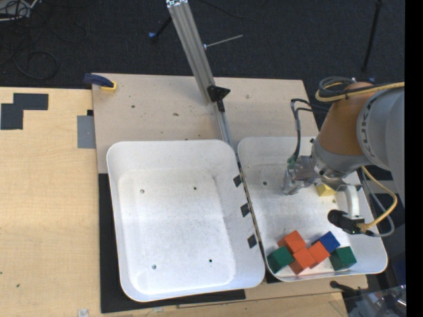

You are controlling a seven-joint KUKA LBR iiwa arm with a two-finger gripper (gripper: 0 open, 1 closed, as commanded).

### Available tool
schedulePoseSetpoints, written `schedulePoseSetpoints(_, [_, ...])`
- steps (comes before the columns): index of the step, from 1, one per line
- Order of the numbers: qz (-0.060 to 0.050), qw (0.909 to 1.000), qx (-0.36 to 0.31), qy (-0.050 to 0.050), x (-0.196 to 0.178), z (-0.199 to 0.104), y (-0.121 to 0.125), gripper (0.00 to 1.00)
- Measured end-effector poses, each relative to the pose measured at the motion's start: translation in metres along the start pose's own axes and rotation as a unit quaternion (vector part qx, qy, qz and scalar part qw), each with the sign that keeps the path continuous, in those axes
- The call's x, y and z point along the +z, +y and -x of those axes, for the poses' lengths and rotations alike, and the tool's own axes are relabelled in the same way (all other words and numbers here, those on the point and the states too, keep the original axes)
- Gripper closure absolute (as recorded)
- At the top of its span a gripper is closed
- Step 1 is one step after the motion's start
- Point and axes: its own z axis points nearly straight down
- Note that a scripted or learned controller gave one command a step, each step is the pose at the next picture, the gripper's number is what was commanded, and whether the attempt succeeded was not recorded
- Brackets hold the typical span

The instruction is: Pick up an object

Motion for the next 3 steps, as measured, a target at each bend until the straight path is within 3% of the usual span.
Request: schedulePoseSetpoints(3, [0.003,1.0000,-0.006,-0.001,-0.147,0.005,0.009,1.00])
